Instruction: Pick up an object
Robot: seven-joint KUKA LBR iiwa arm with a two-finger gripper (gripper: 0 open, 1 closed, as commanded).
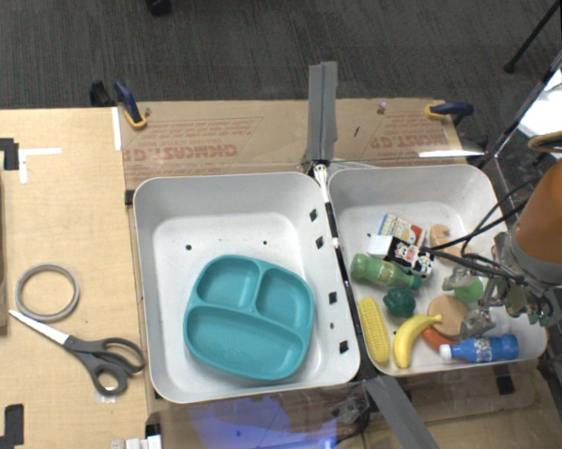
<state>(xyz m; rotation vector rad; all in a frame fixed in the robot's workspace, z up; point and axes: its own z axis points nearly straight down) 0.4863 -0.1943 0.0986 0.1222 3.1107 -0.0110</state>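
- White right bin (466, 176) holds the clutter: banana (411, 338), corn (374, 328), green bottle (385, 271), blue bottle (483, 350).
- Gripper (481, 313) sits low near the blue bottle; jaw state: cannot tell.
- Best bet: target 1 isolated item, descend vertically, close on its narrow axis.

Light wooden bench (64, 211), bearing two shallow white plastic bins (225, 189) side by side, grey-handled scissors (86, 349), a grey tape roll (47, 291).
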